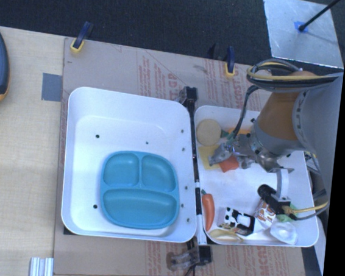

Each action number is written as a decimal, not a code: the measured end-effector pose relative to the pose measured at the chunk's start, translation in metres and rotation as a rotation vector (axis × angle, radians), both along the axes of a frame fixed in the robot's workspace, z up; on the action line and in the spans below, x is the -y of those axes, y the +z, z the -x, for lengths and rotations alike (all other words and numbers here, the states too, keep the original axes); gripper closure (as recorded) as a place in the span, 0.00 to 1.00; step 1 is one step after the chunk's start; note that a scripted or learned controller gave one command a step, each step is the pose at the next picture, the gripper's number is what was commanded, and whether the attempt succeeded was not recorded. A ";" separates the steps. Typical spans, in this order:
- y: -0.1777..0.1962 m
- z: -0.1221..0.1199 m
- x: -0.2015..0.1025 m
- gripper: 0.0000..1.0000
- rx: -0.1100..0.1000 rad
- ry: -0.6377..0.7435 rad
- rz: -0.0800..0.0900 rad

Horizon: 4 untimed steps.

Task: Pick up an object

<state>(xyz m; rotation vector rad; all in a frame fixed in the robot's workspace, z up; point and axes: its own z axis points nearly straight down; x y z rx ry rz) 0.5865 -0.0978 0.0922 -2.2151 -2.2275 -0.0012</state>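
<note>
One orange carrot [208, 211] lengthwise along right bin's [313, 198] left wall.

Small orange-red block [229, 164] in right bin [239, 199], upper left part, just below round tan disc [208, 132].

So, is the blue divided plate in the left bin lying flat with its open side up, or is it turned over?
Lying flat, open side up: the blue divided plate shows its three hollow compartments, resting on the floor of the left bin.
</note>
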 end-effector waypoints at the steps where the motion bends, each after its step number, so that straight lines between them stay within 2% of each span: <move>1: 0.000 -0.036 0.005 0.00 0.001 0.001 0.001; 2: -0.001 -0.011 0.000 0.00 -0.007 -0.004 0.001; 3: 0.010 -0.012 0.001 1.00 -0.006 -0.001 0.001; 4: 0.105 0.037 -0.052 1.00 0.003 0.003 -0.003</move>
